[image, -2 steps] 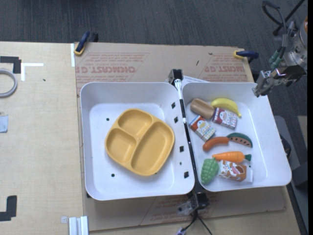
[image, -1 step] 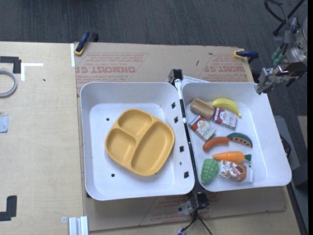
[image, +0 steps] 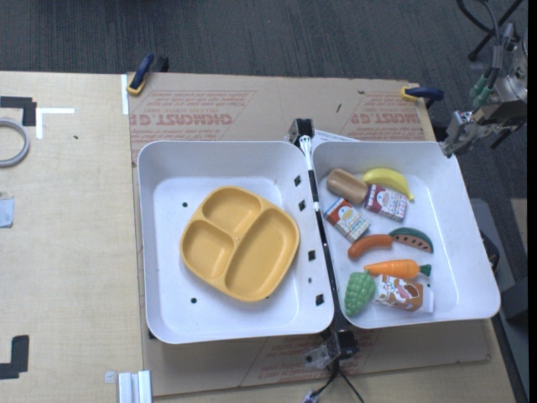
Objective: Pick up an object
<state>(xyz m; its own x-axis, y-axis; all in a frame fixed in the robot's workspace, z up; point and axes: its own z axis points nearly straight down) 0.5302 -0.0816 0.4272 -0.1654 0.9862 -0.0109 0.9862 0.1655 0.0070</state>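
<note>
I found little to read — the cardboard sheet (image: 252, 107) under the bins carried red print, upside down to me, twice over, and it seemed to say "CHEMCAST GP". The small packets (image: 346, 219) in the right bin (image: 470, 250) bore labels too — I could not make them out.

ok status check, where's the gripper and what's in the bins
Gripper hovering past right bin's far corner, holding nothing. Toy food untouched in right bin: banana, carrot, sausage. Yellow plate in left bin. Nothing blocking.
</note>
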